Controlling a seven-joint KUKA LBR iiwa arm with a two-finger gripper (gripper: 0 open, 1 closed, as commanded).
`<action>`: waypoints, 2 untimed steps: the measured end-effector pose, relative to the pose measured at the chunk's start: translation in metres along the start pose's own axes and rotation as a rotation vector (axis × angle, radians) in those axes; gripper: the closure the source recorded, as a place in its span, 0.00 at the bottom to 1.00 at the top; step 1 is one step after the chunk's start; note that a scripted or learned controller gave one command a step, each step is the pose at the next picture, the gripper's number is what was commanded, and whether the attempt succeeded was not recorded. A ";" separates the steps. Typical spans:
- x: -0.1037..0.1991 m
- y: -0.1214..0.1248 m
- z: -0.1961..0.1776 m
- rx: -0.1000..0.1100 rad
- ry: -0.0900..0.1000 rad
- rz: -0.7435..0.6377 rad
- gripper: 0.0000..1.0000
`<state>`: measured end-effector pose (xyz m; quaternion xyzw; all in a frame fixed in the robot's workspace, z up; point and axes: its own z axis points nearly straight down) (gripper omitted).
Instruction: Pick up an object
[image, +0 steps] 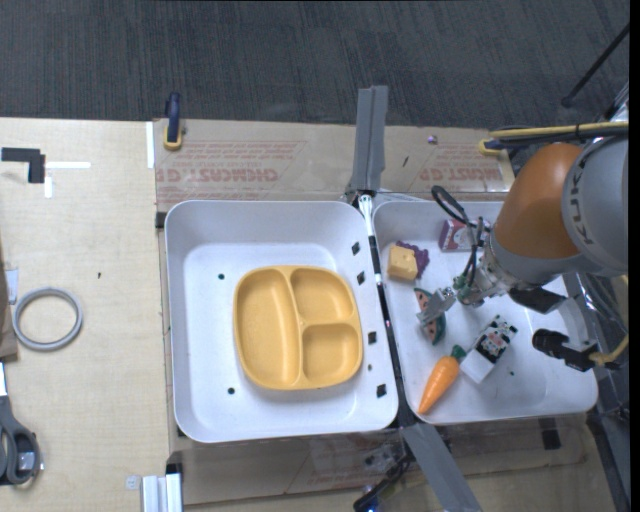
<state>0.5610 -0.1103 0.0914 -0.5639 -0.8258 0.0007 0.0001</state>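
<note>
My gripper hangs low over the middle of the right bin, under the grey wrist and its orange band. Just to its left lies a small grey, green and red toy, close to the gripper tip; whether they touch I cannot tell. An orange carrot lies near the bin's front, with a white and black block to its right. Towards the back left sits a yellow cheese-like block against a purple piece. A small pink item lies at the back.
The left bin holds a yellow divided plate. On the bench to the left lie a grey ring and scissors. A grey divider post rises between the bins at the back.
</note>
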 end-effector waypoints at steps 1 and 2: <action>-0.001 0.000 -0.009 0.000 0.000 0.003 1.00; 0.045 0.054 -0.100 0.000 -0.001 0.240 1.00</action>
